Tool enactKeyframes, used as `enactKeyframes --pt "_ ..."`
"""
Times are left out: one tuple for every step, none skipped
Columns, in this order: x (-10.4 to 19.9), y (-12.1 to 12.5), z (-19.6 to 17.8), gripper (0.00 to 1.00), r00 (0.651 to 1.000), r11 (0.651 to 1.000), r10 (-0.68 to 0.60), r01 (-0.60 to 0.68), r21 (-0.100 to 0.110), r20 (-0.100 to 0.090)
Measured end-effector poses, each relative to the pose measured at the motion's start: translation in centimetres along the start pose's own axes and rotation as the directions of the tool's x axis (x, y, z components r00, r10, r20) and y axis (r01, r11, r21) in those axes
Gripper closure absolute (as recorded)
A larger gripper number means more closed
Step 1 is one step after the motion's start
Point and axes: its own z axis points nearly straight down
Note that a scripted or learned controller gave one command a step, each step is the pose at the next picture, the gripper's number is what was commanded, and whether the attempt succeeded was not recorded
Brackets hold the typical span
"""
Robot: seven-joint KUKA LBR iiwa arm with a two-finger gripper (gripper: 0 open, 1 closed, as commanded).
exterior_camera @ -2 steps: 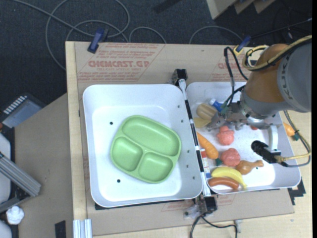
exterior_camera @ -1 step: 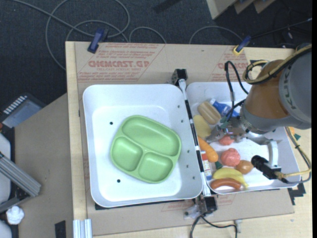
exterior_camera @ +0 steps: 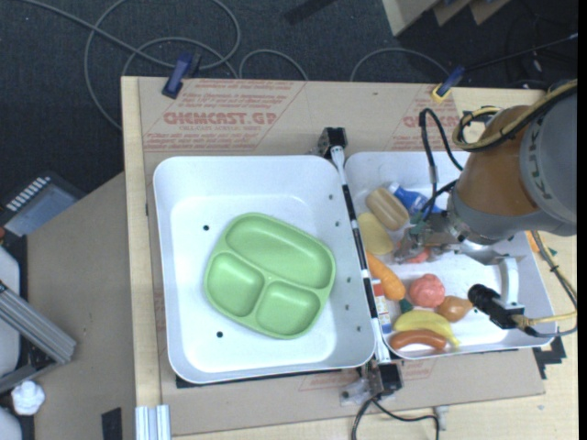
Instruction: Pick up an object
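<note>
Camera view gives me the bench [exterior_camera: 275,108] first, a sheet of brown board with red print, carrying the two white bins. On my feed the left bin [exterior_camera: 183,200] holds only a green divided tray [exterior_camera: 268,274], lying flat near its middle. The right bin [exterior_camera: 523,333] is the crowded one, and the arm [exterior_camera: 518,168] (grey, with its orange band) reaches down into it from the right. Its gripper [exterior_camera: 424,243] sits low among the toy food in the middle of that bin; I cannot tell how it stands, since the wrist hides it. Just left of it lies a tan bread roll [exterior_camera: 387,209]. Nearer the front I see an orange carrot [exterior_camera: 387,280], a pink round fruit [exterior_camera: 426,291] and a yellow banana [exterior_camera: 420,322].
</note>
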Motion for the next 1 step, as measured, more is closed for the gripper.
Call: enactKeyframes --pt "8.27 3.33 -9.05 1.0 1.0 1.0 -0.003 0.003 0.0 -0.001"
